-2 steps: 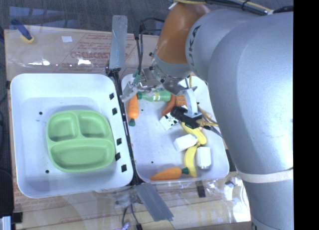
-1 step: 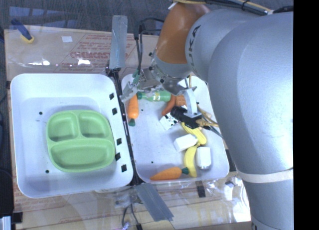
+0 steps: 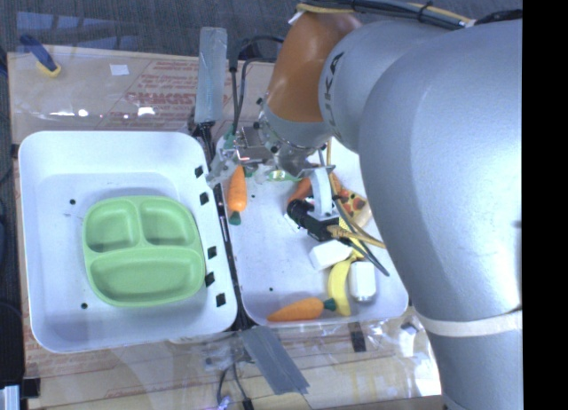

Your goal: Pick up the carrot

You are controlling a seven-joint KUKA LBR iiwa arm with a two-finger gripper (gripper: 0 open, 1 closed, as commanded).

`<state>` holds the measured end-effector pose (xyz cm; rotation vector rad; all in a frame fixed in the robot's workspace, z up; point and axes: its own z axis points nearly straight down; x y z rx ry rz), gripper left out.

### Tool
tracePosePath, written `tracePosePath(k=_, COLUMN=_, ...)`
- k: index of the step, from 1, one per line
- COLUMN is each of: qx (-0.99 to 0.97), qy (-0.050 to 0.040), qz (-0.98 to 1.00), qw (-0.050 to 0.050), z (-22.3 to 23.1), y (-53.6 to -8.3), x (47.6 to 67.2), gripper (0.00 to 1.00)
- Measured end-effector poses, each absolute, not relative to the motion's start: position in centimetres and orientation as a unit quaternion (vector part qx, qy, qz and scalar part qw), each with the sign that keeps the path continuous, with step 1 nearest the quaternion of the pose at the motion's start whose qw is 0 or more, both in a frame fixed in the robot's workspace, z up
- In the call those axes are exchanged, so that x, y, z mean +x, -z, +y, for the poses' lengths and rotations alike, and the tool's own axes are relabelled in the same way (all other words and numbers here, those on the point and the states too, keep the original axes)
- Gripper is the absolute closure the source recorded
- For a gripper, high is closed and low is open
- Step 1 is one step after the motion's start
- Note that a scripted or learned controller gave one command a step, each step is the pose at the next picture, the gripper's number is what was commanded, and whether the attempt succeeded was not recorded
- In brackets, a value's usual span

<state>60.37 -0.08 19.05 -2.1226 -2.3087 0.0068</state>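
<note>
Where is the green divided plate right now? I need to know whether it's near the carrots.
The green divided plate lies in the left bin, apart from the carrots, which lie in the right bin.

Your arm [image 3: 444, 186] is a bulky thing of smooth, rounded light-grey casing, matte with a soft sheen. Above the wrist you'll see the glossy orange band [image 3: 302, 67] — a domed collar with dark lettering printed down its grey neighbour. Black cables [image 3: 399, 9] run over the top of it. At the tip, the pincer [image 3: 253, 153] is a cluster of dull metal parts with small wires — details there are too small to read.
</note>
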Motion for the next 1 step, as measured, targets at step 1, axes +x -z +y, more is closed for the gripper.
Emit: tracePosePath(k=1, qx=-0.718, qy=-0.001, qz=-0.697, qw=0.0, z=1.0, y=-19.12, x=61.95, gripper=0.0)
